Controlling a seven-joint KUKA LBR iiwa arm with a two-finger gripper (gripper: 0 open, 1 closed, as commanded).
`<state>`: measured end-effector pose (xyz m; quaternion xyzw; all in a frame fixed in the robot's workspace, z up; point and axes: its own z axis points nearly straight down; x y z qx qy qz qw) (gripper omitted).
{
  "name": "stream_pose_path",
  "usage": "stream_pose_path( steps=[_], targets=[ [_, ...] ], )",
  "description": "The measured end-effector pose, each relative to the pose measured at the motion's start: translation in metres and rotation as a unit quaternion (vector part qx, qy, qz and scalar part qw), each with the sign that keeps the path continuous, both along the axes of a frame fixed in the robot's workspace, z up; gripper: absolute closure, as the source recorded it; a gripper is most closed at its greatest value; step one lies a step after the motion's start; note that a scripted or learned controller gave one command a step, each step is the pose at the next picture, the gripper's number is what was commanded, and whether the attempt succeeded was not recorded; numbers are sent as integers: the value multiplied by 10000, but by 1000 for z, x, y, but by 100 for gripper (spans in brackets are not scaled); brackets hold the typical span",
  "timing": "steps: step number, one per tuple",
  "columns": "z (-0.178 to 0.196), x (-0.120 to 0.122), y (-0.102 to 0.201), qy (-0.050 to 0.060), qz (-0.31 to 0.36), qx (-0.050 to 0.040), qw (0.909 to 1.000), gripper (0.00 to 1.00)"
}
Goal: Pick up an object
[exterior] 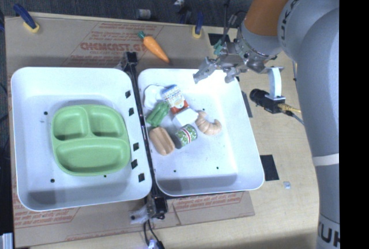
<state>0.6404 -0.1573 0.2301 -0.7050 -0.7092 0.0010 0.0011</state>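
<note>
In the camera view we see a cardboard-covered worktop [277,144] against dark carpet, bearing two shallow white bins side by side. The left bin [29,127] holds a green divided plate [90,140]. The right bin [242,150] holds the candidates for picking, heaped left of its centre: a croissant [209,124], a hot dog bun [161,140], a small can [186,135], a green vegetable [157,113] and a blue-and-white packet [171,94]. A toy carrot [155,48] lies outside the bins, on the cardboard in the upper middle of the frame.

The gripper [217,71] hangs over the right bin's upper edge, its jaws apart with nothing between them, well apart from the heap. We judge the task barely started: no object is lifted, and approach, descent, closing and lifting all remain.
</note>
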Motion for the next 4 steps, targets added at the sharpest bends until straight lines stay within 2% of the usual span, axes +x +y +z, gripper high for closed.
stream_pose_path(
  steps=[1, 2, 3, 4],
  targets=[
    [-138, 16, 58, 1, 4, -6, 10000, 0],
    [-128, 16, 59, 7, 24, -2, 10000, 100],
    [-37, 17, 126, -15, 2, 9, 10000, 100],
    [-9, -35, 105, -5, -9, 1, 10000, 100]
  ],
)
